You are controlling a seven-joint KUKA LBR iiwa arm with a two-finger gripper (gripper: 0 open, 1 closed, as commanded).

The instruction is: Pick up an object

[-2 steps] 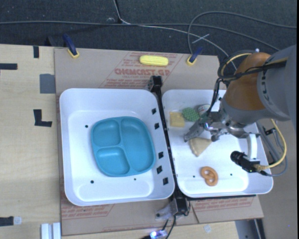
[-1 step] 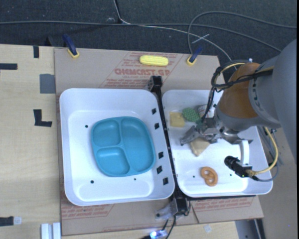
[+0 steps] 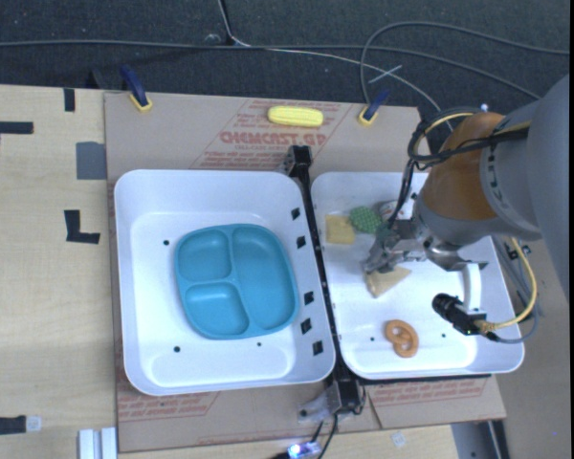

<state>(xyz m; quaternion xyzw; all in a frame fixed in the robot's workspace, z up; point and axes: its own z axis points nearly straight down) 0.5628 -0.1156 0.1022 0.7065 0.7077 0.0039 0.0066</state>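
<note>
In the right bin (image 3: 497,352) my gripper (image 3: 390,254) reaches down from the right, its tips just above a pale yellow wedge (image 3: 388,279). Whether the wedge is between the fingers is not clear. To the left of the gripper lie a yellow cheese-like block (image 3: 339,229) and a green knobbly piece (image 3: 365,219). An orange pretzel (image 3: 400,338) rests near the bin's front edge.
The left bin (image 3: 139,199) holds a blue divided plate (image 3: 235,280). A yellow corn-like piece (image 3: 295,116) lies on the cardboard behind the bins. The arm's body with its orange band (image 3: 464,175) covers the right bin's back right part. Cables trail over the dark floor behind.
</note>
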